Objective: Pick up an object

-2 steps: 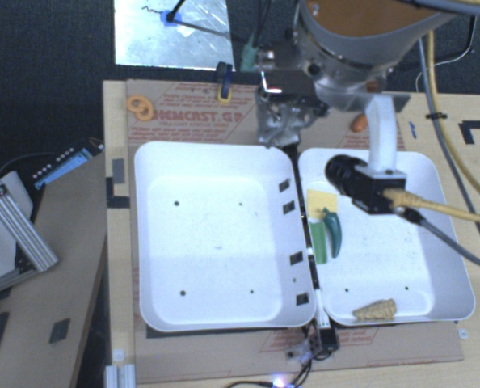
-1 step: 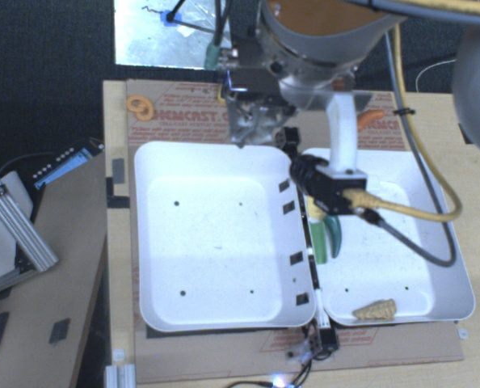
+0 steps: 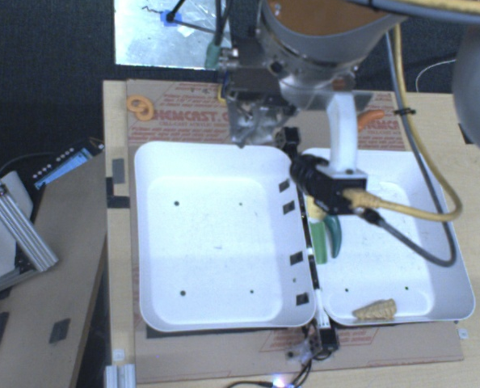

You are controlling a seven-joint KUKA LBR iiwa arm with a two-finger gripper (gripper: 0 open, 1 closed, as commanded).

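- The claw [image 3: 256, 128] hangs over the far rim of the left bin [image 3: 216, 217], toward the table's [image 3: 78, 241] far edge. We cannot tell whether it is apart or together.
- We see nothing in its grip, so we judge the pick not yet made.
- The likely targets lie in the right bin [image 3: 410, 257]. A green pod [image 3: 334, 234] and a paler green stick [image 3: 319, 247] sit side by side against its left wall, and a tan lump [image 3: 375, 309] lies toward the table's front edge.
- To do this well, we would choose the tan lump. It lies alone, well apart from the green pair, and a straight descent centred on it looks feasible.
- It is close to the bin's front wall, so the claw should close along that wall, not across it.
- The green pair hugs the wall where the bins meet, which may block one side of the claw.
- Behind the bins, an orange ring [image 3: 141, 106] near the table's far left corner and an orange piece [image 3: 371, 118] lie out of the way.
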